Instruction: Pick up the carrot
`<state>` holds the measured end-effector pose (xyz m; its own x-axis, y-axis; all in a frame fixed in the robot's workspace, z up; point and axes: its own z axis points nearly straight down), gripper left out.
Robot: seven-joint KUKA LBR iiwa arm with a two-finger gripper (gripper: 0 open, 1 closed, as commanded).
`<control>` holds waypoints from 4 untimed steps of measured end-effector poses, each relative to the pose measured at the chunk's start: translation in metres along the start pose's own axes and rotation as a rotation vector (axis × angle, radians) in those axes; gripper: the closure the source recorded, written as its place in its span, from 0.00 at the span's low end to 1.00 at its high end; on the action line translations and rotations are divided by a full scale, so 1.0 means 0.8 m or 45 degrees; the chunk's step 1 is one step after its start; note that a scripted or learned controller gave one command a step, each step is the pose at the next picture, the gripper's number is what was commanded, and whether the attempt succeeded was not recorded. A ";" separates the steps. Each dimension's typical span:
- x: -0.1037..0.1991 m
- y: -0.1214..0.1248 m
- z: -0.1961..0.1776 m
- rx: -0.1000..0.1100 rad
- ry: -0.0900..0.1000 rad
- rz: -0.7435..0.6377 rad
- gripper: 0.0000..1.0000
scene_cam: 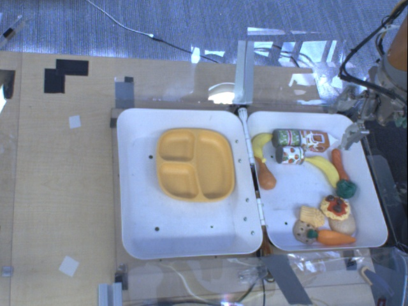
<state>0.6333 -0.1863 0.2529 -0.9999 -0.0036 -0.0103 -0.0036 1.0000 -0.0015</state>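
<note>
- A yellow sectioned plate sits in the middle of the left white bin, with three compartments.
- The right white bin lies beside it, their inner rims touching.
- A banana lies across the upper half of the right bin.
- A can on its side rests just above the banana, with a smaller can touching it below.
- A toy drumstick lies near the bin's left wall.
- A cracker and a small tart topped with red sit near the lower edge.
- The wooden surface carries black squares at upper left.
</note>
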 end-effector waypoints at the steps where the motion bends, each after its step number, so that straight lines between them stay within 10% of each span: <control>1: 0.115 0.042 0.073 -0.003 0.010 -0.017 0.00; 2: 0.176 0.089 0.171 -0.003 0.009 0.181 0.00; 4: 0.180 0.059 0.187 -0.002 -0.002 0.554 0.00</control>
<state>0.4907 -0.1396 0.1016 -0.9083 0.4181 -0.0109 0.4181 0.9084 0.0051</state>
